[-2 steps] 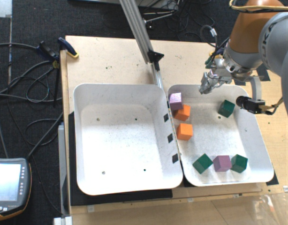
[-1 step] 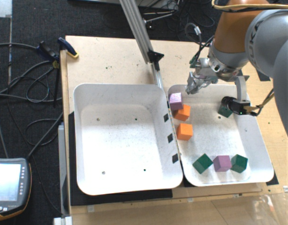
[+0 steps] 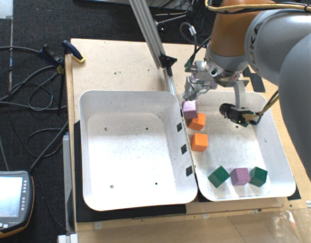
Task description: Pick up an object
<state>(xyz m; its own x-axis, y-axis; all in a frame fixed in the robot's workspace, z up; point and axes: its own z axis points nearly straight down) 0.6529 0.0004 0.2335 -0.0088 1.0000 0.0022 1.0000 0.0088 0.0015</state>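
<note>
My gripper [image 3: 192, 94] hangs over the far left corner of the right bin [image 3: 269, 135]. A purple block [image 3: 189, 107] lies right under it, touching its tip and close to the wall between the bins. That block overlaps an orange block [image 3: 198, 122] just beyond it. A second orange block [image 3: 199, 142] sits a little nearer the camera. Along the bin's near edge lie a green block [image 3: 219, 176], another purple block [image 3: 240, 176] and a second green block [image 3: 258, 176].
The left bin [image 3: 127, 146] stands beside the right one. A slanted metal rail [image 3: 148, 27] runs down to the bins' shared far corner, close to my gripper. Cables and a clamp [image 3: 69, 52] lie at the bench's far left. A black cable connector [image 3: 236, 114] hangs off the wrist.
</note>
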